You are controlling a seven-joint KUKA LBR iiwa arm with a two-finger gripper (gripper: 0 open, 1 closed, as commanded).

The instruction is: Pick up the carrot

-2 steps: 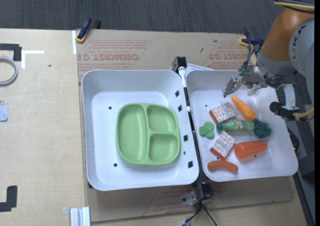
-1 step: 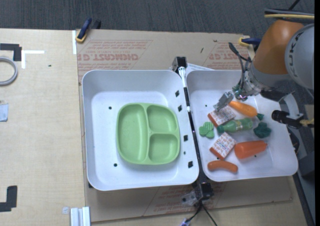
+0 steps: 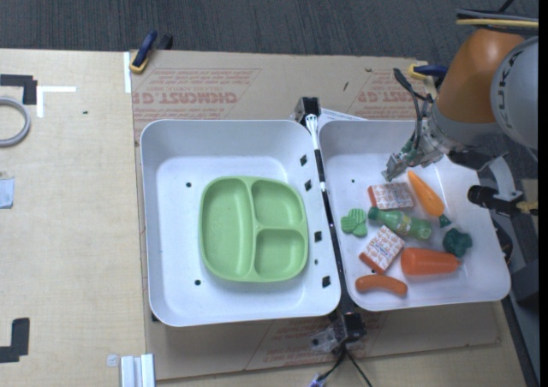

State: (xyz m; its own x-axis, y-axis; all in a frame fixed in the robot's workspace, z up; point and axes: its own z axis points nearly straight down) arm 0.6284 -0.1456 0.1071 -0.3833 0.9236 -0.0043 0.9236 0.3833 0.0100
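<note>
Right bin, upper part: the two-finger gripper [image 3: 401,164] hangs low just above the floor of the right white bin [image 3: 360,144], near the top end of the slim orange carrot [image 3: 425,193].
Grip state: cannot tell, since the tips are too small and dark to read.
Carrot position: it lies slanted toward the bin's right side, just right of the red-and-white printed packet [image 3: 393,197].
Doing it well: I would centre over the carrot's middle, turn the wrist across its length, then descend.
Crowding: a green bottle [image 3: 404,223] and a dark green broccoli piece [image 3: 456,242] lie just below the carrot.
Possible mix-up: the fat orange-red pepper-like piece [image 3: 428,263] and the orange sausage [image 3: 382,285] share its colour.
Left bin: the green divided plastic tray [image 3: 253,229] sits well apart.
</note>
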